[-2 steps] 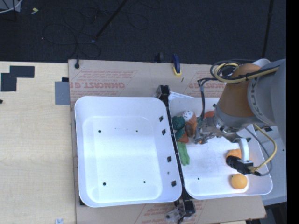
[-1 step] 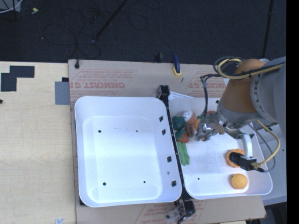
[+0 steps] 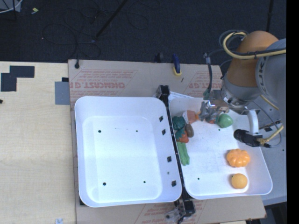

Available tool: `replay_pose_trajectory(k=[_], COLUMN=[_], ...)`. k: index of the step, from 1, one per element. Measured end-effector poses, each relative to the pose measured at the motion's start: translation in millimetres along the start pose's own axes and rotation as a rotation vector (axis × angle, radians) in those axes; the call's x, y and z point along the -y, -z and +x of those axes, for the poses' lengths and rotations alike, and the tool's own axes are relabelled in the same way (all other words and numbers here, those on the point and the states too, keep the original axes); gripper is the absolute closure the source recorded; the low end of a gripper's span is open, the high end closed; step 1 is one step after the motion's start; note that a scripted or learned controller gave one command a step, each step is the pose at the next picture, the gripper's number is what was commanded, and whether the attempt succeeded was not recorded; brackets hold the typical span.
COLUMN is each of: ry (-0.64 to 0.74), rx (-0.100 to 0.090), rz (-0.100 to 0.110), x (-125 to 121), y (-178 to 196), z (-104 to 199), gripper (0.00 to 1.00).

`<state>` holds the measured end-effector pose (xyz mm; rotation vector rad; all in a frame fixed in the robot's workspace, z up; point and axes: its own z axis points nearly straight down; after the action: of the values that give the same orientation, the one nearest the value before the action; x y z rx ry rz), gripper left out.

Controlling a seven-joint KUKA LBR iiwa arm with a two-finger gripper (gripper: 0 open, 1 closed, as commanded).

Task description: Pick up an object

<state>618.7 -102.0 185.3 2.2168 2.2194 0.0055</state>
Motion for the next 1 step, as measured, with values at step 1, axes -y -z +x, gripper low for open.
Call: replay_pose_trajectory(k=[1], ry=[-0.003], rx=[-0.001], rz=[0.012], x=[14.6], y=[-32.9], z=[-17.4], gripper=[1.0])
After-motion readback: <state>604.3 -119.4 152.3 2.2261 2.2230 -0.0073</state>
